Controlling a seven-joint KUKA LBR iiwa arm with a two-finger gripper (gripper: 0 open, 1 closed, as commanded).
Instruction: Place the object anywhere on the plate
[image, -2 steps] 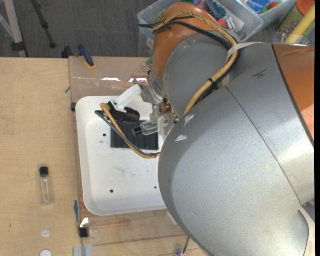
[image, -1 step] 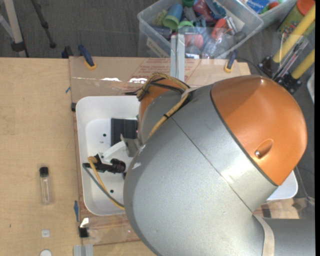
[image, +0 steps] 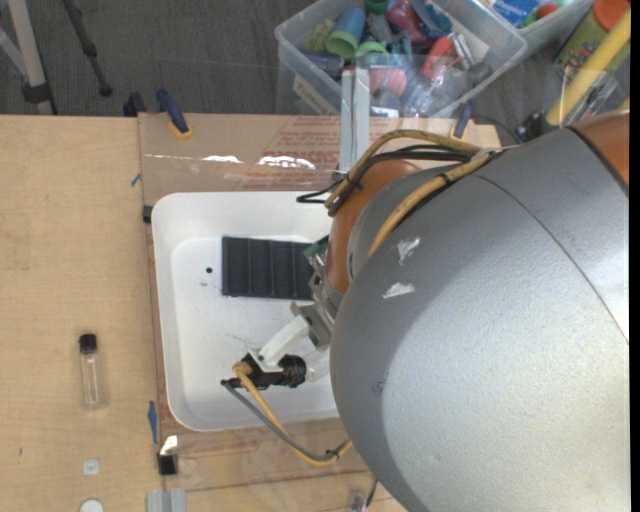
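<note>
Ribs run across the black slab (image: 265, 267), which lies flat in the far half of the white bin (image: 190, 400), its right end passing under the arm (image: 480, 330). Whether it is the object or serves as the plate I cannot tell, though lying flat it would offer a broad landing face. Just beside its near-right corner sits the gripper (image: 318, 290), low over the bin floor as if to work there. The arm's bulk covers it, so parted or closed cannot be told. A glass vial (image: 90, 370) lies outside, near the left edge of the bench (image: 60, 250), likely out of play.
</note>
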